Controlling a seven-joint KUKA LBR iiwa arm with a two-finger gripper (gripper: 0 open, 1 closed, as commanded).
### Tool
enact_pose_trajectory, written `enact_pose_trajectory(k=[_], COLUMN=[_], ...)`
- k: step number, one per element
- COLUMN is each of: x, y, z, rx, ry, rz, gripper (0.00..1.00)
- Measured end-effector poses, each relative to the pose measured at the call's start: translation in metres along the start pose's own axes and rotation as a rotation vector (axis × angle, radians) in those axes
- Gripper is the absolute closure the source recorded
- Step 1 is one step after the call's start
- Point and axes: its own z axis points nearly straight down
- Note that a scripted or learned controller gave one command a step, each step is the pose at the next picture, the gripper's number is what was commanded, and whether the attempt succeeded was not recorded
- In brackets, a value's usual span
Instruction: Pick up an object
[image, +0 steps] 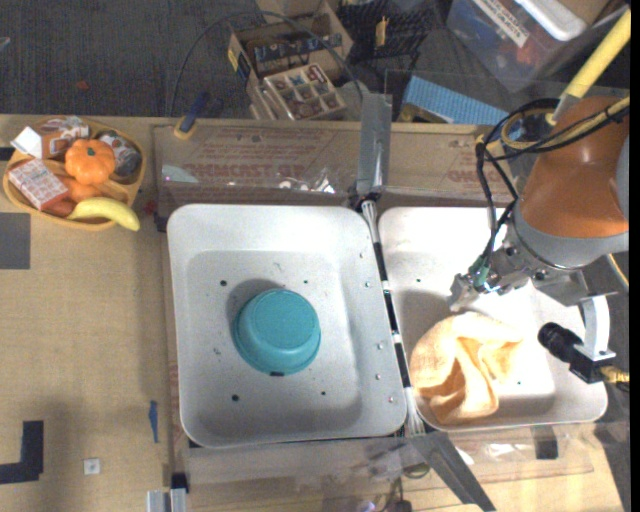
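Gripper just above cloth, finger state we cannot tell; we judge soft folds may slip free

Teal bowl upside down mid left bin, open floor all round it, yellow cloth heaped across right bin's near left corner, end effector just above it, far strip free

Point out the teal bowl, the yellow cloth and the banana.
teal bowl (277, 330): camera view, middle of its upturned base.
yellow cloth (462, 375): camera view, central folds.
banana (104, 211): camera view, middle of its curve.
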Motion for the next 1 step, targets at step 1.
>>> enact_pose_trajectory(k=[1], x=[-0.0004], y=[-0.0002], z=[-0.0001], rx=[0.000], ry=[0.000], rz=[0.001], gripper=[0.00])
